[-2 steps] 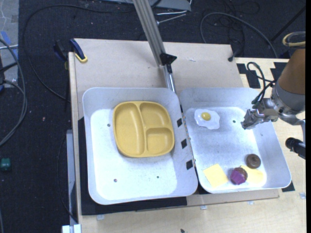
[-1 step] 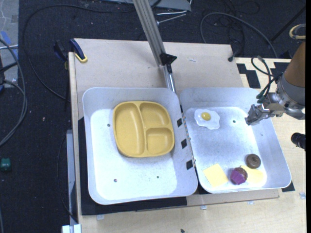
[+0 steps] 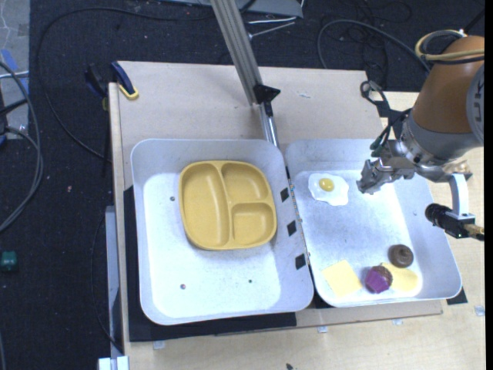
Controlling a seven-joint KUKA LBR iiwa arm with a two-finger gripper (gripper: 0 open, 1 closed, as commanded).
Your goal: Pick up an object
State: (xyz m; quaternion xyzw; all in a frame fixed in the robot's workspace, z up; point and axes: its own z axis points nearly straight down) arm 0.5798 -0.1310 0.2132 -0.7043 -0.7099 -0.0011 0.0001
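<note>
White bins sit side by side on the wooden surface (image 3: 200,102). We see the left bin (image 3: 158,230) carrying a yellow divided tray (image 3: 228,204), parked mid-bin, likely as a drop spot and out of the arm's way. Right bin (image 3: 431,222) holds the pickable clutter: toy fried egg (image 3: 329,189) at its upper left, a yellow cheese-like square (image 3: 342,277) along the front edge, a purple piece (image 3: 377,279) just beside it resting against a second pale yellow piece (image 3: 407,281), and a brown chocolate donut (image 3: 400,256) just behind those. Items are spread out, so each can be approached on its own.

Tool (image 3: 368,183) hangs low over the right bin, just right of the egg, which we judge the likely target. Too dark and small for us to tell whether it is apart or together; nothing visibly gripped. Pick not yet done.
</note>
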